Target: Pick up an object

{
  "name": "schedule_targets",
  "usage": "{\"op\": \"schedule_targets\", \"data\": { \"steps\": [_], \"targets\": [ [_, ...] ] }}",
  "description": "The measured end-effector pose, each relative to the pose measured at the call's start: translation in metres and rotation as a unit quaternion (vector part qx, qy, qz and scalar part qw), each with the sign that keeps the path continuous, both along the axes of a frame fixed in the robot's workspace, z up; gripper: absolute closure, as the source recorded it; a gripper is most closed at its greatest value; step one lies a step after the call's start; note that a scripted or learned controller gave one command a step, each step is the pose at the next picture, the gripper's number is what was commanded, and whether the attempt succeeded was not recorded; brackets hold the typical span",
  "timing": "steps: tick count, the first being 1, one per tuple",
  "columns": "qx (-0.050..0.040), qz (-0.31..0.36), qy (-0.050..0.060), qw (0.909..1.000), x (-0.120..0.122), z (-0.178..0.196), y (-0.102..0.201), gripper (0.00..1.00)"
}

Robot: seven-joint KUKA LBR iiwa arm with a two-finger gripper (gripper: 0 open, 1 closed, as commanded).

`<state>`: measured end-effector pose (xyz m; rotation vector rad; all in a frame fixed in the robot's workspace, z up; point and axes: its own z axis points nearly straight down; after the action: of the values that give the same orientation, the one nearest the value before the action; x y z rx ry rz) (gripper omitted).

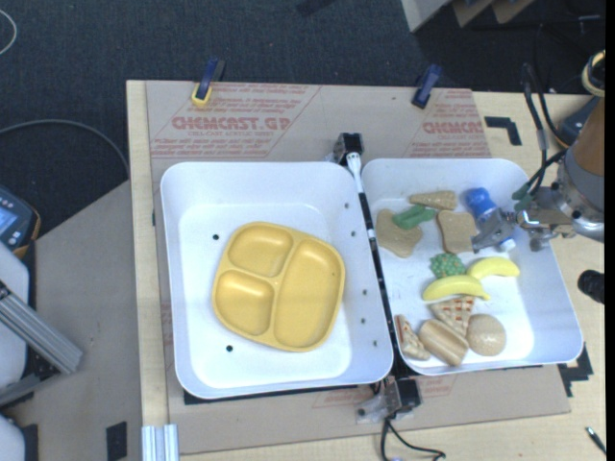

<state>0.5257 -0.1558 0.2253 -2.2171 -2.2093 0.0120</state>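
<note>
Toy food [443, 340], the stuff to pick from, lies loose in the right bin [555, 327], spread in one layer so that most pieces can be reached from above. The left bin [175, 257] sits just beside it, rim to rim, and holds a yellow divided plate [279, 284] lying flat near its middle, probably as a place to receive things. The arm [586, 161] reaches in from the right over the far right part of the right bin, and its gripper [502, 230] hangs low among the pieces; whether it is apart or together I cannot tell, and nothing can be seen clamped in it. It sits between a blue piece [478, 201] on the far side and a small banana [495, 268] on the near side, with a bread slice [455, 229] just to its left, so any of these looks like the likely target. A longer banana [454, 288] and a green sprig [445, 264] crowd close, which could spoil a clean grasp.
</note>
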Motion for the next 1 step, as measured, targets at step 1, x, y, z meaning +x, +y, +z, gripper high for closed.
{"op": "schedule_targets", "data": {
  "steps": [1],
  "targets": [
    [-0.0013, 0.002, -0.007, 1.0, 0.0027, 0.007, 0.0002, 0.0]
  ]
}}
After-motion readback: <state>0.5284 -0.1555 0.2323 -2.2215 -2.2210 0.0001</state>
